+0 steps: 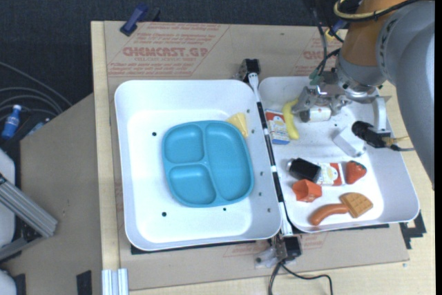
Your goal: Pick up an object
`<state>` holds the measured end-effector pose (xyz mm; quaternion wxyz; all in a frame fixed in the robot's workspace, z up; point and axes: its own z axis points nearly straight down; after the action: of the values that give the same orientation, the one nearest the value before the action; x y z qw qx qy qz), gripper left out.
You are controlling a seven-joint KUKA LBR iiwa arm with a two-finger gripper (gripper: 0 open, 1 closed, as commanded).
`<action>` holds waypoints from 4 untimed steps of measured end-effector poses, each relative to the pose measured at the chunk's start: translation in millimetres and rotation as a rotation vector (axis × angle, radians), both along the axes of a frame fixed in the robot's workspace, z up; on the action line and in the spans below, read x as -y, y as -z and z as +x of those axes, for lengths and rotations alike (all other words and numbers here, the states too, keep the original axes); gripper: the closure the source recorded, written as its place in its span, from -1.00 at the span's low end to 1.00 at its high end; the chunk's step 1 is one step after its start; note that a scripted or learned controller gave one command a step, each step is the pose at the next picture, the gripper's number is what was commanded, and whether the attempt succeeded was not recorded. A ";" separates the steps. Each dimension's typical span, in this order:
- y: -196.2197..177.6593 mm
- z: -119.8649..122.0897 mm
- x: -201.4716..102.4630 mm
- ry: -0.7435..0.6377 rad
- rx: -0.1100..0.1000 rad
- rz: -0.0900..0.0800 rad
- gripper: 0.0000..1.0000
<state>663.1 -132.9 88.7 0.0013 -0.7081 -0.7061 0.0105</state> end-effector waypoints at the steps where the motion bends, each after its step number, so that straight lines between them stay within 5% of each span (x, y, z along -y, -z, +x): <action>1: -3.0 1.4 -25.2 0.002 0.004 -0.006 -1.00; 2: -14.9 1.7 -25.6 0.001 -0.001 -0.004 1.00; 3: -134.6 -51.7 -43.5 -0.003 0.021 0.012 1.00; 4: -151.6 -118.0 -63.2 -0.003 0.014 0.014 1.00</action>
<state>545.1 -69.7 240.4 0.0014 -0.7071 -0.7071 0.0005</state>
